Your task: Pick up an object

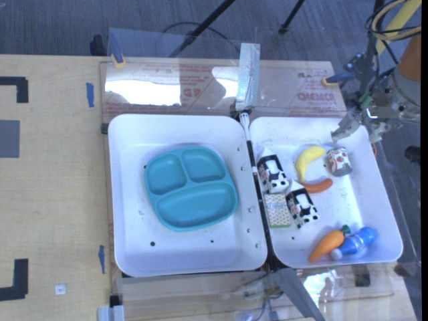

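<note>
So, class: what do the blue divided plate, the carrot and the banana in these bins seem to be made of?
Blue divided plate: probably moulded plastic, matte to semi-gloss; uniform teal colour, soft rounded compartment ridges.
Carrot: likely toy plastic or rubber; even orange with a green top, smooth.
Banana: likely toy plastic too; flat, uniform yellow, no bruising or texture.
None can be confirmed from sight alone.
</note>
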{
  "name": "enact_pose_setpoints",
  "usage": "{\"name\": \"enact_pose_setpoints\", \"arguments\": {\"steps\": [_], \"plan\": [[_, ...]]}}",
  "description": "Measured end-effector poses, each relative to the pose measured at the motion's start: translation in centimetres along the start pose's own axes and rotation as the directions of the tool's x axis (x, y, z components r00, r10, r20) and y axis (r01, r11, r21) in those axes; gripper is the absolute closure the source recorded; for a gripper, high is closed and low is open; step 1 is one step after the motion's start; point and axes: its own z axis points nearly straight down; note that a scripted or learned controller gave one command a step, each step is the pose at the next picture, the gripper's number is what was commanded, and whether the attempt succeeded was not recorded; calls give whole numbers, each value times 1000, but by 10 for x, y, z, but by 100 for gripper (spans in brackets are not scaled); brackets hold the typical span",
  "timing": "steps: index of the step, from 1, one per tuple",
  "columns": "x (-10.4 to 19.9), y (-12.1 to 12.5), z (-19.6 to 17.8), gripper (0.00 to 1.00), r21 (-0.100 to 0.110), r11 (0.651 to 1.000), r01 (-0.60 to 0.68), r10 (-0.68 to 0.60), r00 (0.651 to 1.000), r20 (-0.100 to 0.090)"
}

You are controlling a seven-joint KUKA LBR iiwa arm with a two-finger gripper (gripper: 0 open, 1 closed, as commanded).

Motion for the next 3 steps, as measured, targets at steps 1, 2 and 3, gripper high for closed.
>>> {"name": "enact_pose_setpoints", "arguments": {"steps": [1, 2, 3], "plan": [[1, 37, 121, 0, -23, 989, 148, -148, 989, 7], [38, 22, 141, 0, -7, 964, 265, -265, 964, 4], [40, 47, 141, 0, 13, 854, 520, -520, 854, -2]]}}
